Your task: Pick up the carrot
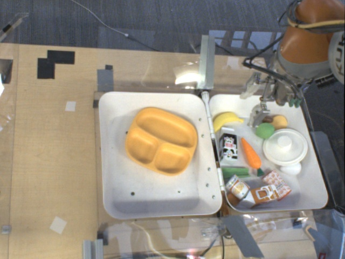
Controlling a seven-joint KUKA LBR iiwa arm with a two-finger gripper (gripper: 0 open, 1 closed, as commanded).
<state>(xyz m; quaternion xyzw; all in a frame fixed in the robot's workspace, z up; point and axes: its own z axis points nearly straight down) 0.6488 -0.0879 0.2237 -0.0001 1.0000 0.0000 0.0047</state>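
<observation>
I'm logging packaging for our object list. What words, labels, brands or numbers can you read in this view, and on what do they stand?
No text can be read for certain.
Small white carton: black print on its face, too blurred to read.
Orange-and-white packet: printed pattern, lettering too small to read.
Small can: label too blurred to read.
Carrot, banana, white bowl, yellow tray: no markings seen.
</observation>
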